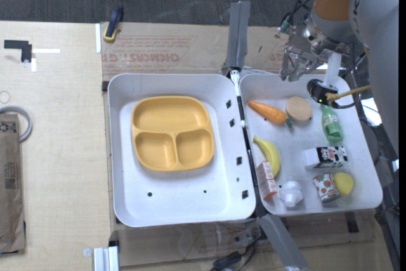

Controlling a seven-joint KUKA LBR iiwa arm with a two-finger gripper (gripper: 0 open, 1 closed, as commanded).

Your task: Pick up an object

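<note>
Left white plastic bin holds a yellow three-compartment plastic tray. Right white plastic bin is crowded: orange toy carrot, tan round disc, yellow toy banana, green plastic bottle. Gripper hangs over the far rim, near the disc; finger spread — cannot tell, nothing visibly held. Risk: items sit close, so a descent may clip the rim or nudge neighbours.

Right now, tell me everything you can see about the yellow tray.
The tray is matte yellow, plastic by its look, a rounded rectangle with three compartments: one wide across the far side, two smaller on the near side. It lies flat, slightly skewed, upright, holding nothing, in the left bin, resting on the bin's white floor, apart from its walls.
</note>
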